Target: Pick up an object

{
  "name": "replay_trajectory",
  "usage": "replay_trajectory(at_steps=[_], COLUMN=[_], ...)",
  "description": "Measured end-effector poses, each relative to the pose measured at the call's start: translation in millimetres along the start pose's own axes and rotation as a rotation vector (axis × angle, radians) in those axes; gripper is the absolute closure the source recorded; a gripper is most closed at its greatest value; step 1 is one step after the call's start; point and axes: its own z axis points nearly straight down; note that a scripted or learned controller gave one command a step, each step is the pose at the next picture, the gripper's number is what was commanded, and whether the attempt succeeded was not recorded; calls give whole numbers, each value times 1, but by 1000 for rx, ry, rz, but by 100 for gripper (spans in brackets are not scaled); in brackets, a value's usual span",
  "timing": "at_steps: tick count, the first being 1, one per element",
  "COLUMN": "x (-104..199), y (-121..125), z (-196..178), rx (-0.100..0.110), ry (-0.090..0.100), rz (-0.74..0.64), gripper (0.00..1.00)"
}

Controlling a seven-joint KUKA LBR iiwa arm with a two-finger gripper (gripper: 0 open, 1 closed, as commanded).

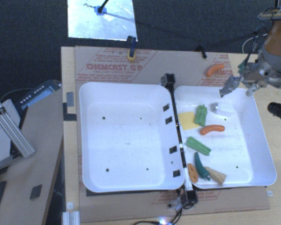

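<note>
White plastic forms both shallow bins; the right bin (260,139) holds every candidate object, and the left bin (126,139) sits beside it across a black divider strip (175,130).

Gripper (239,89) position: above the upper rim of the right bin, near its far right corner. Both fingers (226,89) are spread apart, with nothing between them.

Contents of the right bin: a green bottle-shaped toy (201,115) resting on a yellow flat piece (187,121); a small clear or whitish item (221,109) just beside them; an orange sausage-shaped toy (212,130); a green block (198,146); and, near the front edge, a teal curved piece (201,167), an orange slice (192,173) and a tan cone (217,175). A second orange sausage (215,70) lies outside the bins on the cardboard sheet (112,64).

Judged step: approach, before descent. No object is grasped. The next move calls for travel inward and downward over one item; the whitish item lies nearest.

Limits of view: the arm is cut off at the right edge. The whitish item blends into the bin floor, and its shape cannot be determined.
</note>
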Motion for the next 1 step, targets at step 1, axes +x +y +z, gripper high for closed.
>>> replay_trajectory(at_steps=[1], x=[2], y=[15], z=[145], rx=[8], ry=[2], rz=[-3], gripper=[0])
